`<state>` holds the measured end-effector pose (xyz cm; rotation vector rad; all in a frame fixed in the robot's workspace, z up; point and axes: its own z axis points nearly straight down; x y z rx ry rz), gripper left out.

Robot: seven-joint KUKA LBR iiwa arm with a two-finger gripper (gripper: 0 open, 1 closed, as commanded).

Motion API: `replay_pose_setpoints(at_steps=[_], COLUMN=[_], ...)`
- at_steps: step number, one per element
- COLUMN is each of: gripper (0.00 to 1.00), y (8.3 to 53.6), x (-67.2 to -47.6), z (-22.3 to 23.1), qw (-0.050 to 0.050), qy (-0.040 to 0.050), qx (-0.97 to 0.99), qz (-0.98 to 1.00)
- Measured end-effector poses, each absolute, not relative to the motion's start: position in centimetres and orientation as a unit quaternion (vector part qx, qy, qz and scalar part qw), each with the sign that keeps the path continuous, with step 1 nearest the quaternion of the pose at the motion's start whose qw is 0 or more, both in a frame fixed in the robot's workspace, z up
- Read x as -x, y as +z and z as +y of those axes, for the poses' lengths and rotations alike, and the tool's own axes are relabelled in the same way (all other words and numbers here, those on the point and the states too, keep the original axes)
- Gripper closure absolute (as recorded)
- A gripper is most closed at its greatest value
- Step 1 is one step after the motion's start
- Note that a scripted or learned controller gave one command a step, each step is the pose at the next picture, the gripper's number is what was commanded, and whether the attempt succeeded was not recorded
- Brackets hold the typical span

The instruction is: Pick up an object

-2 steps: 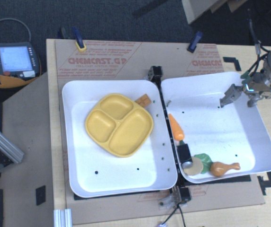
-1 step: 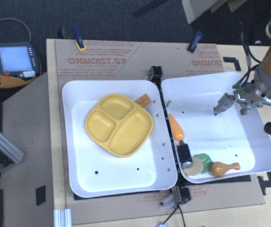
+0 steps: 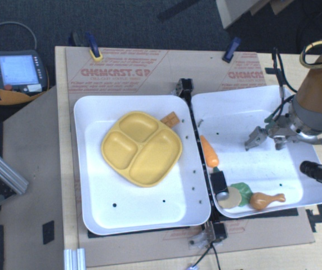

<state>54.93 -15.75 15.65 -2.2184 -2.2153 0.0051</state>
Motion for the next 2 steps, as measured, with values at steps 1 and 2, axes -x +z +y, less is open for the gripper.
replay_pose_setpoints(at_steps=[1,2], gripper=[0.0,1.0], y=[9.5,11.1], x=[-54.7,-54.9], z=[-16.0,-16.2], qw=[0.001,-0.005], qy=[0.0005,-0.0011], qx=[0.707,0.708], qz=[-0.707,-0.706])
